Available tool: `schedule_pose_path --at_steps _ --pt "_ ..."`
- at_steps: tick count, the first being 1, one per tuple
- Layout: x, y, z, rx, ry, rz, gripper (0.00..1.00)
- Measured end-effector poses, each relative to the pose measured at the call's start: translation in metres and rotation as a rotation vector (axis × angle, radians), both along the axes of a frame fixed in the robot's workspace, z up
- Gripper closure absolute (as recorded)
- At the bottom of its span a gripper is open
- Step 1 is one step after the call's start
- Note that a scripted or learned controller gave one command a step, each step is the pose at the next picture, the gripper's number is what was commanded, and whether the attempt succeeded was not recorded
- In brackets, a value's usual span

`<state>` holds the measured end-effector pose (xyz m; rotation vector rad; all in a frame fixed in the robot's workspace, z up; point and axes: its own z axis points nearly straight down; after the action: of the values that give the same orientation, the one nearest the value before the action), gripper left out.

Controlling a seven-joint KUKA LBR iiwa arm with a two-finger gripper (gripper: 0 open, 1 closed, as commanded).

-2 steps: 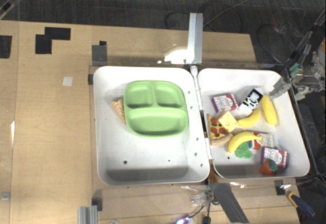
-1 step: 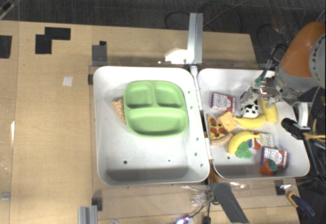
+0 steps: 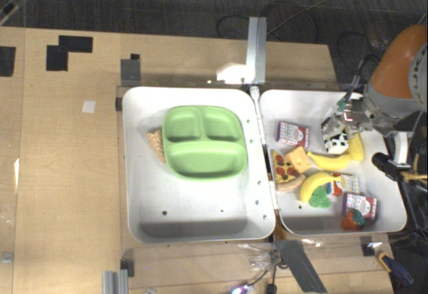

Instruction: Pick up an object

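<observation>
Honestly, I can't tell how my gripper (image 3: 338,127) is set as it hovers at the right bin's (image 3: 394,222) far side over the black-and-white toy (image 3: 336,143), likely light, smooth plastic, best pinched across its middle.

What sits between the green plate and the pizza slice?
In the camera view, the bins' adjoining white walls separate the green plate from the pizza slice.

Matt green plastic tray (image 3: 203,141)
</observation>
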<state>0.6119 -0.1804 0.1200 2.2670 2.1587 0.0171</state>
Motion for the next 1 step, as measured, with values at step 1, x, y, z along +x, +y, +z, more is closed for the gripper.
schedule_pose_path --at_steps 1 --pt "0.0022 0.0011 0.0122 0.000 -0.006 0.003 1.00"
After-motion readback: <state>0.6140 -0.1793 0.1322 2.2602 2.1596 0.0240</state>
